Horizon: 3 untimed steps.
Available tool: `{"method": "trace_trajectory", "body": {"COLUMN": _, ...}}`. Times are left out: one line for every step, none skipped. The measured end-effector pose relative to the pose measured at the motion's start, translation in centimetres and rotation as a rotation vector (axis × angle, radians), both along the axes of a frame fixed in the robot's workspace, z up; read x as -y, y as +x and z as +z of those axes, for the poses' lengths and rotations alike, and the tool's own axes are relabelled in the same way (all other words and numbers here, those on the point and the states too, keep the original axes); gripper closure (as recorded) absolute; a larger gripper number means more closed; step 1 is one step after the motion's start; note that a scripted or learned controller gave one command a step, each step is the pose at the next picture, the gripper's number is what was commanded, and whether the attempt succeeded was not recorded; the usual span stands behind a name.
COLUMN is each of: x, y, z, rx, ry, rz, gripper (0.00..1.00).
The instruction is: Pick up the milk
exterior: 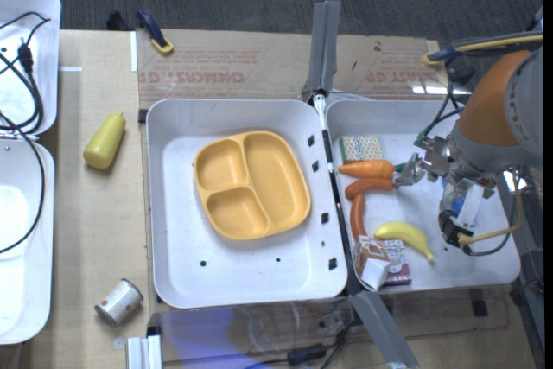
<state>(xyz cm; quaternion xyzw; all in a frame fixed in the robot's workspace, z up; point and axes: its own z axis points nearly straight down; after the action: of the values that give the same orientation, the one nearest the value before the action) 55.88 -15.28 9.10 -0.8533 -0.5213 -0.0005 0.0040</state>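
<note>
The milk (381, 262) is a small brown and white carton lying tilted in the front left corner of the right bin (484, 268). My gripper (404, 175) hangs low in the same bin, farther back, right at the end of an orange carrot (366, 169). It is well apart from the milk, with a yellow banana (405, 237) lying between them. Nothing shows as held.
The right bin also holds a green checkered pack (360, 149) and two red sausages (358, 215). A yellow divided plate (251, 183) sits in the left bin (173, 255). Outside the bins lie a mustard bottle (104, 141), a can (118, 301) and a clamp (154, 32).
</note>
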Motion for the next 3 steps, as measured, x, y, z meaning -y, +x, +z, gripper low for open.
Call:
{"method": "trace_trajectory", "body": {"x": 1.3, "y": -4.6, "z": 7.5, "rx": 0.001, "ry": -0.007, "rz": 0.184, "gripper": 0.0}}
{"method": "trace_trajectory", "body": {"x": -5.5, "y": -5.6, "z": 0.9, "rx": -0.001, "ry": -0.007, "rz": 0.053, "gripper": 0.0}}
{"method": "trace_trajectory", "body": {"x": -0.8, "y": -8.2, "z": 5.3, "rx": 0.001, "ry": -0.008, "rz": 0.036, "gripper": 0.0}}
